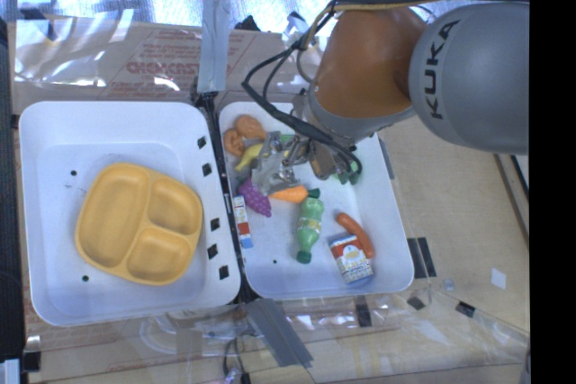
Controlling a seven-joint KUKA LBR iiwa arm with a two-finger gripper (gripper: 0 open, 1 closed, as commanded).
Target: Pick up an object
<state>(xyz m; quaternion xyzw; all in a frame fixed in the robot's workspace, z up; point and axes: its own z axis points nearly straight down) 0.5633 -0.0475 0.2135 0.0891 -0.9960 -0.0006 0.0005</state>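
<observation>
Desk (468, 220) surface, pale and wooden-looking, carries two shallow white bins side by side, with clear plastic sheeting and grey tape around their edges. Above the right bin (396, 229) hangs the grey arm (472, 76), reaching in from the right, its orange band (364, 58) broad and round over the bin's far half, black cables looping around it. The left bin (54, 139) holds a yellow divided tray (137, 222) with three compartments, lying slightly tilted toward the near left corner.

Below the orange band, the tool (286, 159) sits low in the far part of the right bin, among the small toy foods. Whether it is apart or together I cannot tell; the metal parts blur into the clutter there, and nothing is plainly seen clamped in it.

The toys are all in the right bin. A green bottle (309, 227) lies near the middle, its cap toward the near side. To its right lies a red-orange sausage (355, 232), and just nearer, a small can (352, 259) with a red and white label. An orange carrot (290, 193) lies just near the tool, with purple grapes (256, 199) to its left. A yellow banana (247, 159) and a brown pastry-like piece (241, 136) lie toward the far left corner. A thin red, white and blue stick (242, 223) rests along the bin's left wall.
</observation>
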